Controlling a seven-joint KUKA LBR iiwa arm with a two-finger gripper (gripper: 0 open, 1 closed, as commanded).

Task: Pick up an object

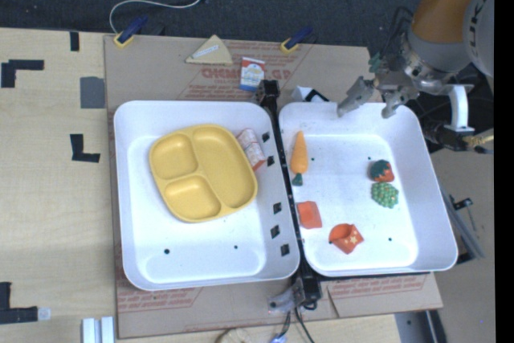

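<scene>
While the claw (371, 99) hangs spread and empty over the right bin's (426, 142) back rim, the carrot (299, 152) lies apart by the divider, leaving room to grasp.

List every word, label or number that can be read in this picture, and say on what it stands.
Red print on the brown cardboard sheet under the bins: too blurred to read.
Label on the small red, white and blue carton: too small to read.
Wrapper of the small packet beside the yellow divided plate: unreadable.

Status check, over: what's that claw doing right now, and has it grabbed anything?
Claw open, holding nothing, above right bin's far edge. Carrot, strawberry lie in bin, untouched. Nothing in the way.
</scene>
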